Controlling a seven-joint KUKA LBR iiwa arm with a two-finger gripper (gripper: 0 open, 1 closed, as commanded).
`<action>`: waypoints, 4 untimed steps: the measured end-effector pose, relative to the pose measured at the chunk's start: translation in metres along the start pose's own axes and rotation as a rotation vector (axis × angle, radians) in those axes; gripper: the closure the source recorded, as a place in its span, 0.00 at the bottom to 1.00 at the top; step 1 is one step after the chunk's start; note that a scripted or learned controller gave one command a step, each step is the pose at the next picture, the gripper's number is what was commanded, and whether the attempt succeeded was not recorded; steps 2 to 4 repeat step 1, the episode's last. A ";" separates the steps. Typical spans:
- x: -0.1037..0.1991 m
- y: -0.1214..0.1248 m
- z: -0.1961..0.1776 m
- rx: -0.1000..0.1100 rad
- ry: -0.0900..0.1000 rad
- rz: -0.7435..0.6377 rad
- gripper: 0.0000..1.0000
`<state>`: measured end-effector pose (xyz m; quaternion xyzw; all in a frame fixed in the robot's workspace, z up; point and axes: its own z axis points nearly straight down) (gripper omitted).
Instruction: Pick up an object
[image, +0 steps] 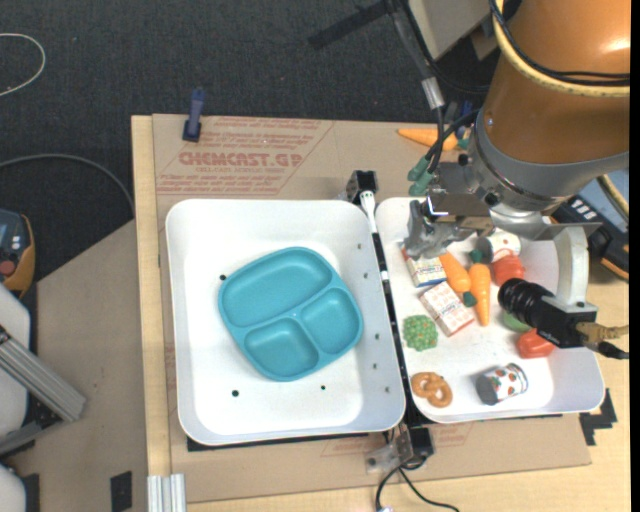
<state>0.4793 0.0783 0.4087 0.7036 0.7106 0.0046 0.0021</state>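
Camera view: 2 bins (190, 300), 1 teal tray (290, 313), 2 carrots (481, 292).

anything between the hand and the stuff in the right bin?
Nothing visible. The hand is already down at the far-left corner of the right bin, right by the small carton and carrots. The arm's bulk hides the bin's far edge.

Gripper (428, 238) low over the right bin (575, 385), just above carrots (470, 280) and small cartons (447, 306); blue tray (290, 313) in left bin (200, 300)

Bright, even overhead light; soft shadows.
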 end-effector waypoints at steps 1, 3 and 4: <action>-0.004 0.001 -0.006 0.005 -0.003 0.009 1.00; -0.004 0.001 -0.006 0.005 -0.003 0.009 1.00; -0.004 0.001 -0.006 0.005 -0.003 0.009 1.00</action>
